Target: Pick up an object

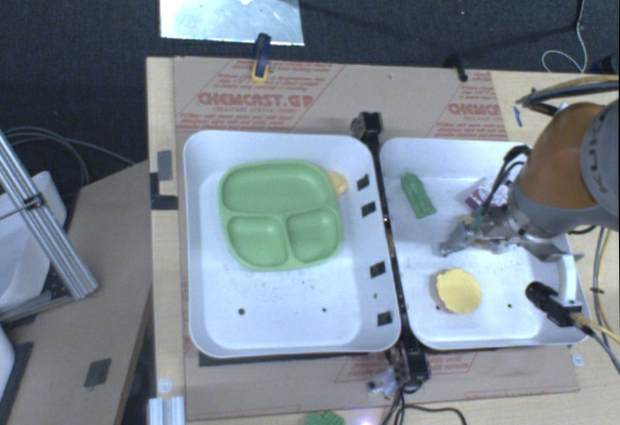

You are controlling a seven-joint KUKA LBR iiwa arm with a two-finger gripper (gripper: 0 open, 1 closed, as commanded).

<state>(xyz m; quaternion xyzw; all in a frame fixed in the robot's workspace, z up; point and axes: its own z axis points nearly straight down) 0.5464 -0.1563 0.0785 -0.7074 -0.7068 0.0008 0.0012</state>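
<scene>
Two shallow white plastic bins sit side by side on a brown cardboard sheet printed with red lettering (291, 89), which covers the bench. The left bin (223, 317) holds a pale green plastic plate with three compartments (281, 215), lying flat in the bin's upper half, and a small yellow object (336, 183) peeks out from behind the plate's upper right corner, touching its rim. The right bin (504, 331) holds three loose things: a small green elongated block (418, 194) lying at a slant near the bin's upper left, a round flat yellow piece (457, 290) low in the bin toward the front wall, and a small purple-and-white item (479, 193) close by the arm's wrist, partly hidden by cables. The grey arm with its orange band (562, 166) reaches in from the right over this bin, and the metal two-finger gripper (455, 244) points leftward, low over the white floor — between the green block above it and the yellow round piece just below it, touching neither as far as can be seen. Nothing sits between its fingers; whether the jaws are wide or narrow I cannot tell at this slant. A black fitting (547, 302) juts from the arm near the bin's right front corner.
</scene>
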